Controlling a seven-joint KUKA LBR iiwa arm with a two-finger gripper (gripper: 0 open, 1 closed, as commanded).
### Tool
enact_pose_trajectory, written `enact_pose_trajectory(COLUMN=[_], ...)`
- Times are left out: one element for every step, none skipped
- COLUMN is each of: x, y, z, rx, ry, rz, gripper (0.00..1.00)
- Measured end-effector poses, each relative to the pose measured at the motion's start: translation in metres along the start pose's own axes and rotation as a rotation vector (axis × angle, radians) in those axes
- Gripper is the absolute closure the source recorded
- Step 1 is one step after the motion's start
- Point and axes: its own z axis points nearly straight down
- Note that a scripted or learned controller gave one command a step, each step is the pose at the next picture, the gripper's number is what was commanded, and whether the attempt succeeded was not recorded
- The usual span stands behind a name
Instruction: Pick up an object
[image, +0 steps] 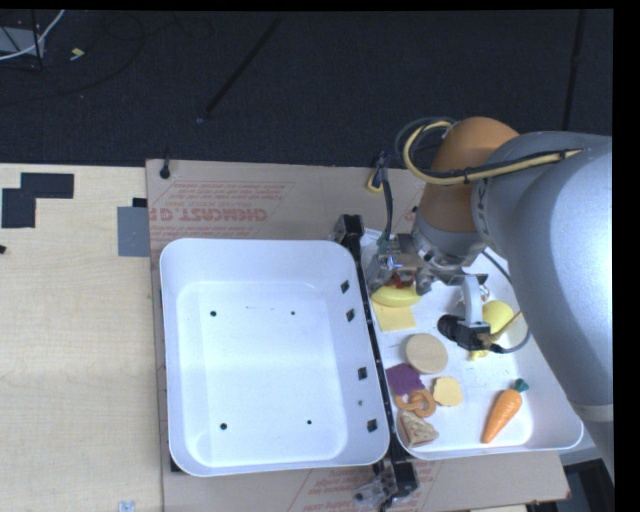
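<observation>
- Behind the bench lies dark carpet with loose cables, and under both bins sits a cardboard sheet (250, 200) on a pale wooden top.
- At nine o'clock in the view is the left bin (190, 440), white and shallow, with a few small dark holes in its floor.
- At three o'clock is the right bin (545, 435), and all the toy food lies in it.
- Closest to my pincer (400, 272) is a yellow banana-like piece (396, 297), glossy and curved, sitting just at six o'clock from my fingertips; I cannot tell whether it touches them.
- Below that lies a pale yellow cheese square (396, 318), flat, touching the banana piece's lower edge.
- Further toward six o'clock are a tan round biscuit (427, 353), a purple piece (403, 379), a pretzel (418, 403) and a small orange-yellow chunk (448, 392).
- A lemon (498, 317) lies toward three o'clock beside a black fitting, and an orange carrot (501, 414) with a green tip lies at five o'clock, tilted.
- My arm (560, 250) comes in from three o'clock, grey and bulky, with the orange band (470, 150) above the wrist and a yellow cable looped round it.
- My wrist points down toward the top corner of the right bin, near the divider between the bins.
- Whether my pincer is wide or narrow, I cannot tell; the wrist hides it.
- Red print on the cardboard reads upside down and mirrored, roughly "CHEMCAST"; the smaller lines are too small to read.
</observation>
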Motion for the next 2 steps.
enact_pose_trajectory(x=[0.0,0.064], y=[0.0,0.001], z=[0.0,-0.116], rx=[0.0,-0.001], ry=[0.0,0.024], rz=[0.0,-0.013], gripper=[0.0,0.0])
